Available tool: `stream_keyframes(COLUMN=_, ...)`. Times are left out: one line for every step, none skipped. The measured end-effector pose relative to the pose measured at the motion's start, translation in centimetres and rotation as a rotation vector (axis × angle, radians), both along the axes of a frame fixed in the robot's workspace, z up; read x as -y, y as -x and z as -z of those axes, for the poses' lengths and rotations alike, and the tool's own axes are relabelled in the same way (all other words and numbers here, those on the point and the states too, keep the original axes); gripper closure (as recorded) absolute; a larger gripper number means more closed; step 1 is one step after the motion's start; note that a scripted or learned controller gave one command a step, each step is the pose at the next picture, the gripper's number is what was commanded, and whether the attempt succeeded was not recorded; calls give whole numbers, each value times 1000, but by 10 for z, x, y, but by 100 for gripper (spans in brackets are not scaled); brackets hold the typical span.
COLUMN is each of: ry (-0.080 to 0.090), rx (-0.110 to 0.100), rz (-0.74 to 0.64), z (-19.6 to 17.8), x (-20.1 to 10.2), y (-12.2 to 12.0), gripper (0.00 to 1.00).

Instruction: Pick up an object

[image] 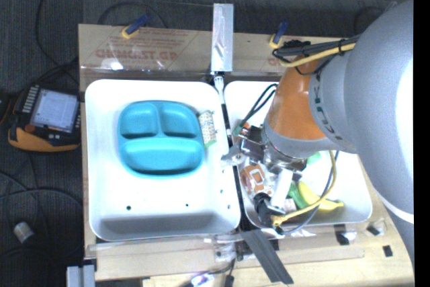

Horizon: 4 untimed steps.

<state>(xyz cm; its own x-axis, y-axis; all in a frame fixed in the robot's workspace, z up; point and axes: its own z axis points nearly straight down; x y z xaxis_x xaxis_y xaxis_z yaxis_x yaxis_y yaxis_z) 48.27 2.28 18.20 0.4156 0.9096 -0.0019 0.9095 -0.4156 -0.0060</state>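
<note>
Gripper [269, 171] lowered into the right bin [356, 205], above a cluster of small objects.

Two shallow white bins with smooth walls and rounded corners stand side by side. The left bin [101, 212] holds one glossy blue tray [161, 138], a rounded rectangle divided into three compartments, and one small green-and-white patterned item [208, 126] touching the tray's right edge. The right bin holds three visible candidates for picking, all near its front: one curved yellow piece [322, 203], one green piece [296, 193] just beside it, and one orange-and-white item [254, 177] close to the gripper. The wrist hides the gripper's tip, so whether it is wide, narrow or holding anything cannot be determined.
</note>
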Motion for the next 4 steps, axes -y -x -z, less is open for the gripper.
stream_keyframes(ry=-1, rx=-6, rz=-3, z=-7, x=-1, y=0, gripper=100)
stream_keyframes(ry=4, rx=6, rz=-266, z=-238, x=57, y=-5, gripper=100)
stream_keyframes(ry=4, rx=5, rz=-265, z=-237, x=57, y=-5, gripper=0)
stream_keyframes(ry=7, rx=2, rz=-263, z=-246, x=58, y=-6, gripper=100)
